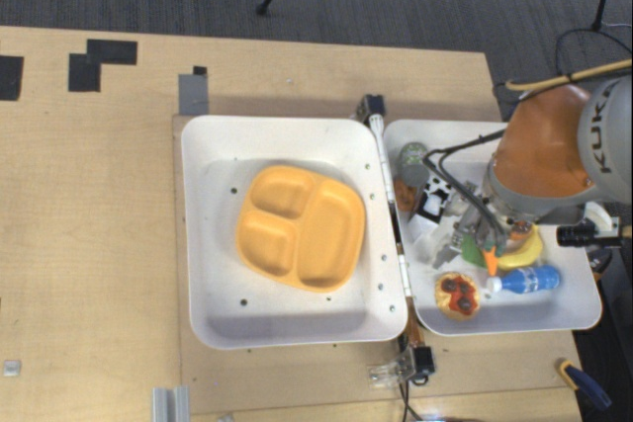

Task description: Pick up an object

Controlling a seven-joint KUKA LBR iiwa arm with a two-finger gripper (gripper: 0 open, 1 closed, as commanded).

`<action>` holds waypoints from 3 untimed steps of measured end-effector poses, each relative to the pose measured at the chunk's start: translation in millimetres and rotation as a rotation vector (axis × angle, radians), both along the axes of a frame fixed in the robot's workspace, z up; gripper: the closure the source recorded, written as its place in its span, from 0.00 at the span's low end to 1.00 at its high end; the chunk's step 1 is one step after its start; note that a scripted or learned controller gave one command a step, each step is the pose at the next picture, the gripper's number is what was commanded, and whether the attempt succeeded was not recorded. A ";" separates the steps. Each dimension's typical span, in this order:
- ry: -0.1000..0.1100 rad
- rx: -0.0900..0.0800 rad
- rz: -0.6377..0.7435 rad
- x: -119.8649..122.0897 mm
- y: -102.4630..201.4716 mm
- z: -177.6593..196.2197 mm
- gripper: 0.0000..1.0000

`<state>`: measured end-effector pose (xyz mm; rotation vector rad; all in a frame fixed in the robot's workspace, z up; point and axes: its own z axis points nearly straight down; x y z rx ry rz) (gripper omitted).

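Pincer [465, 247] hangs low inside the right-hand shallow white bin [584, 316] among cluttered small items, whether gripping anything I cannot tell, beside a blue-and-white plastic bottle [526, 283].

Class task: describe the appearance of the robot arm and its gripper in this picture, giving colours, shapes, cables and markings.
The arm is a rounded grey body with a broad orange band above the wrist and part of dark lettering, "KU", on the grey shell. Black cables loop along the wrist. The gripper is a compact grey and silver metal assembly.

Grey arm [608, 128] with broad orange band [542, 148] (black cables trailing).
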<state>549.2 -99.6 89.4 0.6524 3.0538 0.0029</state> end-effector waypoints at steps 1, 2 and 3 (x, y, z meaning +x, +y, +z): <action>0.016 -0.003 0.315 58.6 4.9 -1.8 0.00; 0.004 -0.022 0.619 1.7 2.6 0.5 0.00; 0.008 -0.010 0.695 -9.1 -51.3 -1.0 0.00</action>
